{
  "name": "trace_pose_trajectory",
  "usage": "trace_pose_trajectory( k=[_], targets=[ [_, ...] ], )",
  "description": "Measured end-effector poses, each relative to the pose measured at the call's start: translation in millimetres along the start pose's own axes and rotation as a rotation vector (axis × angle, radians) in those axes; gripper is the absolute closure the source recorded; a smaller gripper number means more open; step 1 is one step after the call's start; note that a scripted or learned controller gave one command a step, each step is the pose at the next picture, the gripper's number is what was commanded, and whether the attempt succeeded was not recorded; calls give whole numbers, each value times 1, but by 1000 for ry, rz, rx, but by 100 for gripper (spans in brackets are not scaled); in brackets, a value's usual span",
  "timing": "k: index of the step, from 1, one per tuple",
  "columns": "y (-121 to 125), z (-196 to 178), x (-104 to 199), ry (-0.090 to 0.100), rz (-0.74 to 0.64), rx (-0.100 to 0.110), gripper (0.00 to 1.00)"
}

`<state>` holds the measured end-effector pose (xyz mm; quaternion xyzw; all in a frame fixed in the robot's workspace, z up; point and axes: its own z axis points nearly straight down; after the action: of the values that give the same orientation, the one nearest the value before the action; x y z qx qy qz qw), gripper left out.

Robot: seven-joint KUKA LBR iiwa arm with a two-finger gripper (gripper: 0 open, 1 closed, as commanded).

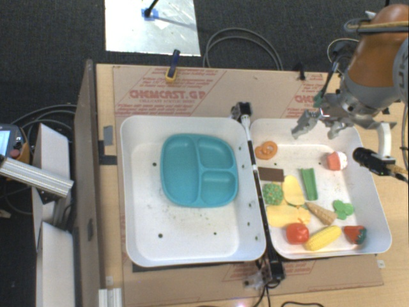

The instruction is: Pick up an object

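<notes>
While the arm is reaching in over the far right corner of the worktop, the gripper [321, 125] is hanging above the far edge of the right bin [377, 217], its two fingers [302, 126] spread wide with nothing between them.

No single target is fixed, so the nearest pieces matter most. The orange ring [266, 149] is lying just toward the near side and left of the fingers, close to the bin's far left corner. The pink piece [334, 160] is sitting toward the near side and slightly right, by the bin's right wall.

Further toward the near edge, the green stick [310, 183] is lying with its long axis running far-to-near, beside the brown block [270, 174] and the broccoli [273, 194]. The corn [323, 238], the tomato [296, 233] and the cone [320, 213] are crowding the near edge, touching or nearly so.

The left bin [144, 235] is carrying a teal plate [198, 171], well apart from the fingers.

By my judgement, the ring and the pink piece are the easiest reaches, each standing clear of its neighbours, and a short drop toward the near side would be putting the fingers over either.
</notes>
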<state>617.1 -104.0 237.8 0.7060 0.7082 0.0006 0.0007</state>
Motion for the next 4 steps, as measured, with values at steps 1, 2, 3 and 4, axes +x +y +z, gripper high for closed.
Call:
trace_pose_trajectory(
  k=[1,2,3,4],
  targets=[
    [-53,47,-20,1,5,7,0],
    [-40,105,-46,0,4,4,0],
    [-49,152,-42,1,2,4,0],
    [-47,139,-42,0,2,-2,100]
  ],
)
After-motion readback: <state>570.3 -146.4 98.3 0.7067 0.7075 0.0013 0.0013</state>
